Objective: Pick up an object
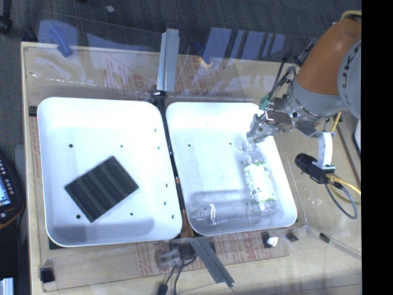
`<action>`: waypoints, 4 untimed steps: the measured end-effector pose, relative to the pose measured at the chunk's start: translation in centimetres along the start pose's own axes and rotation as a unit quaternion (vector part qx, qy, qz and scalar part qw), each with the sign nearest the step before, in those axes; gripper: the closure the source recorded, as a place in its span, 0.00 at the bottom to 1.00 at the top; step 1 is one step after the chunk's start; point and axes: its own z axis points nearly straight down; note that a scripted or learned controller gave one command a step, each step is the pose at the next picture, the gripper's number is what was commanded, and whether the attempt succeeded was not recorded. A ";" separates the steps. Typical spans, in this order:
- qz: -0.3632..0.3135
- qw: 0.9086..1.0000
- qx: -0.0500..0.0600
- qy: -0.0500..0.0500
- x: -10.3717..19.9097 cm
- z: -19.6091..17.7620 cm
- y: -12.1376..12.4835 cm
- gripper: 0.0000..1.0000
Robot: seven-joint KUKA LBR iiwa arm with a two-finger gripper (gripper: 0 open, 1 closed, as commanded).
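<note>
In the right bin [202,140], a clear plastic bottle with a white and green label [258,181] lies along the right wall, its cap end pointing to the back. A second clear bottle [224,211] lies across the bin's front wall, touching the first at the front right corner. A flat black ribbed panel [101,188] lies at an angle in the left bin [92,112]. My gripper [256,131] hangs over the back right part of the right bin, just above the cap end of the labelled bottle. I see nothing held in it.
A grey metal post [168,60] stands behind the gap between the bins. A clamp and bracket [196,254] sit in front of that gap. The arm [325,72] comes in over the right bin's back right corner.
</note>
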 end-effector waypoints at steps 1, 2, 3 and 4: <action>0.000 1.000 0.001 0.000 0.0 0.0 0.0 0.00; -0.064 0.998 0.000 0.000 -0.4 3.9 4.2 0.00; -0.189 0.982 0.001 0.001 -0.7 5.9 3.8 0.00; -0.190 0.982 -0.001 0.000 1.6 -1.1 5.2 0.00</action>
